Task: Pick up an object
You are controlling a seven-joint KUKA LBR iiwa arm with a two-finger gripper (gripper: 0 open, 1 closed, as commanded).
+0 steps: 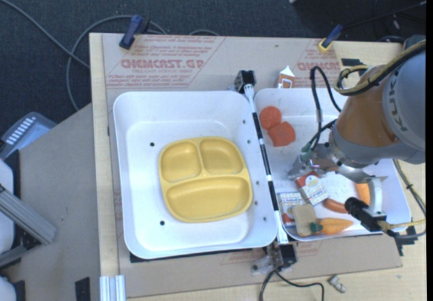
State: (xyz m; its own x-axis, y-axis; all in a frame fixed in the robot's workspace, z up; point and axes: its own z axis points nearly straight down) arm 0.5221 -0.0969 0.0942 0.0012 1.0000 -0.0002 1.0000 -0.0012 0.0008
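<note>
My arm point(371, 127) comes in from the right and lies across the right bin point(298, 94), hiding most of its middle and right side. My gripper point(308, 163) sits low over the bin's middle, near the left wall, but from this slant my wrist covers it, and I cannot tell whether my grip is open or closed or whether anything is in it. Everything I might pick up lies in this bin. At the far end a red lump point(270, 116) sits in the clear, with a second lump point(283, 134) just beside it on the near side, both well apart from my gripper. Right under my gripper is a white packet point(315, 190) with red print, partly covered by me; it may be touching my tip, though the view is too poor to be sure. Nearer the front rim lie a tan block point(304, 214), a carrot point(336, 226) just beside it, and another orange piece point(334, 205) half hidden under my wrist. A small printed card point(289, 199) lies by the left wall, its print too small to read. The left bin point(135, 132) holds a yellow plate point(203, 179) with three compartments, in full view.
</note>
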